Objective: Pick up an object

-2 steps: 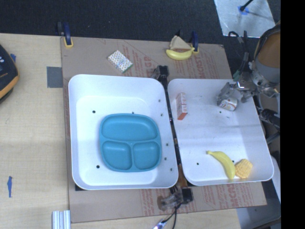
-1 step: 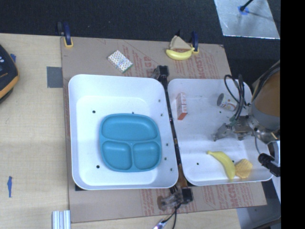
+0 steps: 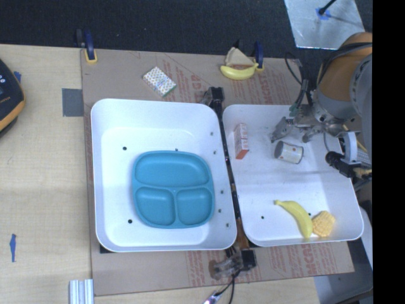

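Left bin holds blue tray; right bin banana, carton.

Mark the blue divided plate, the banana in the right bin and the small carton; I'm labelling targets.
blue divided plate (image 3: 172, 189), camera view, centre ridge.
banana (image 3: 296, 214), camera view, mid-body.
small carton (image 3: 240, 140), camera view, top face.

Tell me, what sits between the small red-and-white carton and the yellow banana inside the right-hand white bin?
In the camera view, only bare white bin floor lies between the small red-and-white carton and the yellow banana. The grey cylinder sits off to the side, under the gripper.
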Controlling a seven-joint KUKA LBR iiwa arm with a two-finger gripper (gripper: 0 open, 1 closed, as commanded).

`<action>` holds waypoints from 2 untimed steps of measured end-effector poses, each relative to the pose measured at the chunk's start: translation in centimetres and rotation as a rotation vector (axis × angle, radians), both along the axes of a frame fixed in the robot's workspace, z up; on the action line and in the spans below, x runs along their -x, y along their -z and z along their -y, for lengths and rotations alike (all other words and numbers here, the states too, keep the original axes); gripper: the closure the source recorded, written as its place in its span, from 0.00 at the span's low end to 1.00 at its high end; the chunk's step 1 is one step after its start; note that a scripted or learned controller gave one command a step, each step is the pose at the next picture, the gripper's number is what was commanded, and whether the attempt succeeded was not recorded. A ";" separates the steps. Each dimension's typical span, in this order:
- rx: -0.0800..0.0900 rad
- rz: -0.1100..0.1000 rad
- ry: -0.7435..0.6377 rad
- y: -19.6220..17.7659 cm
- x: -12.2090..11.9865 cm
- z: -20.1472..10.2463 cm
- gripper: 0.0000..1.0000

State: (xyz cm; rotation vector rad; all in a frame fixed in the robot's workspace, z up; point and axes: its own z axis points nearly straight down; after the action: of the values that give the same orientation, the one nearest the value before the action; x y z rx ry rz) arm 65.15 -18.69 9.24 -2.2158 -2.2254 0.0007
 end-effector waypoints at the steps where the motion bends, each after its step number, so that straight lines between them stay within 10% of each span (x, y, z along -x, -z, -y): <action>1: 0.001 -0.002 0.000 0.0 3.6 0.6 0.00; 2: 0.000 -0.003 -0.001 0.1 8.8 -4.2 0.00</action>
State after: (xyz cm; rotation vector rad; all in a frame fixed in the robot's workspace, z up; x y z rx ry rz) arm 56.38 -14.52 9.15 -2.2134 -2.2249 0.0047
